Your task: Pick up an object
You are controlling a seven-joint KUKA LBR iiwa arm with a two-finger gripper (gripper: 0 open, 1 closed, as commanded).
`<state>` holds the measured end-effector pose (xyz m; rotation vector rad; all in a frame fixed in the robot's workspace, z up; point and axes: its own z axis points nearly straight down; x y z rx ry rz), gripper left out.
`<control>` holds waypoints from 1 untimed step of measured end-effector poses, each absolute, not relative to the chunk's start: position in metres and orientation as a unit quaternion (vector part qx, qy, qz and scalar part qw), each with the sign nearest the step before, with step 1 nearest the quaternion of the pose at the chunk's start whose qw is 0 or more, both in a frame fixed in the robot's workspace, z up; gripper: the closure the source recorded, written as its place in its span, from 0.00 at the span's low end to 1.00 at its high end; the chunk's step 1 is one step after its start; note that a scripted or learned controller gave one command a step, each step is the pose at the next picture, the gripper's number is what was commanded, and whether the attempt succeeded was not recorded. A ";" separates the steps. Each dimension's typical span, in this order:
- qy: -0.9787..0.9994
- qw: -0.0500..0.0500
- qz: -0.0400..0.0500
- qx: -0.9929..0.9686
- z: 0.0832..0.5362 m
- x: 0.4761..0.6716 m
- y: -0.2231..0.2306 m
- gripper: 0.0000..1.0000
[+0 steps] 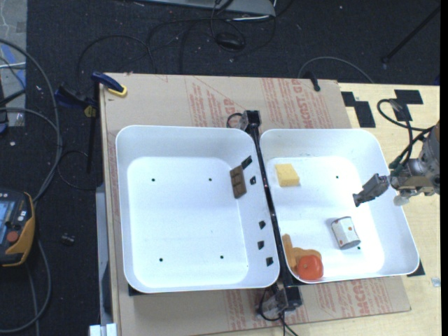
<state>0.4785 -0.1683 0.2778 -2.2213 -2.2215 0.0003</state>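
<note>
While right bin (364,142) holds sponge (287,175), cylinder (344,232).

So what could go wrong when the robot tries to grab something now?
The jaws of the gripper hang over the right bin's right edge, holding nothing, so they might bump its wall. The small silver cylinder just below them looks round, so it could roll or slip away when pinched. The red and orange toy is tucked in the bin's lower left corner, against the wall, leaving the jaws little room.
</note>
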 end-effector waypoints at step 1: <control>-0.707 0.002 0.001 -0.707 0.226 0.487 -0.165 0.00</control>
